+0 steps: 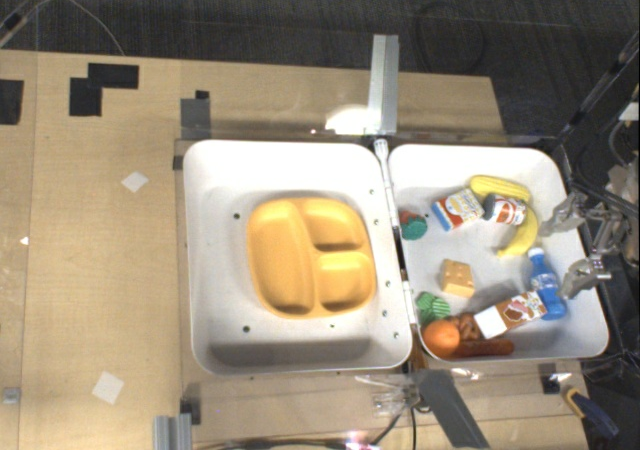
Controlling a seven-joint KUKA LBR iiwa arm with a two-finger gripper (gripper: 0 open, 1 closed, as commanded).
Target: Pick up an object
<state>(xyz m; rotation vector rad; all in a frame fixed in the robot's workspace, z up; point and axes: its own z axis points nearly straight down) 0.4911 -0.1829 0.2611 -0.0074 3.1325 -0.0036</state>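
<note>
The right bin (pixel 570 338) holds several small items: a yellow banana (pixel 512 206), a red and white carton (pixel 457 209), a red can (pixel 506 211), a blue bottle (pixel 543 285), a tan block (pixel 458 278), an orange (pixel 441 338), a brown sausage (pixel 485 346) and two green pieces (pixel 413 228). My gripper (pixel 577 244) hangs over that bin's right rim, open, its two metal fingers (pixel 567 211) spread apart with nothing between them. The lower finger sits just right of the blue bottle; the banana's tip lies just left of the upper one.
In the left bin (pixel 210 268) lies a yellow divided plate (pixel 308 255). A grey metal post (pixel 384 88) stands behind the seam between the bins. A white and red packet (pixel 510 313) lies near the bottle. The wooden bench (pixel 90 268) stretches to the left.
</note>
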